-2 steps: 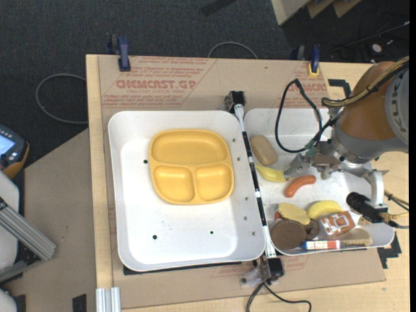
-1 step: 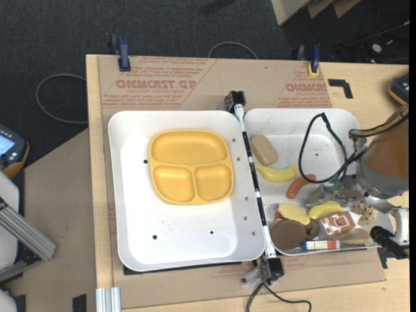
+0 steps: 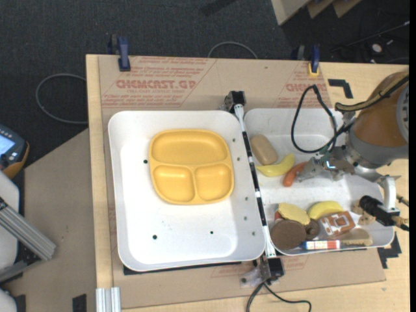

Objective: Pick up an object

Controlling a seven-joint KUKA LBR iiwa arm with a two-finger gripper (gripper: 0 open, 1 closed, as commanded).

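Note:
The right bin (image 3: 312,119) holds several small items. Toward its left wall lie a tan bread roll (image 3: 264,149), a yellow banana (image 3: 275,168) and a small orange carrot (image 3: 292,175). My gripper (image 3: 316,169) hangs low over the middle of this bin, just right of the carrot and close to it. Whether it touches the carrot is unclear. Along the near side lie two yellow pieces (image 3: 292,211) (image 3: 325,208), a brown round disc (image 3: 288,234), a brown-and-white packet (image 3: 338,223) and a thin red-and-white stick (image 3: 333,244).
The left bin (image 3: 130,194) holds a yellow divided plate (image 3: 191,165). A black cable (image 3: 305,109) loops from the arm (image 3: 380,129) over the right bin's far side. Blue clamps (image 3: 121,51) (image 3: 314,60) grip the board's far edge.

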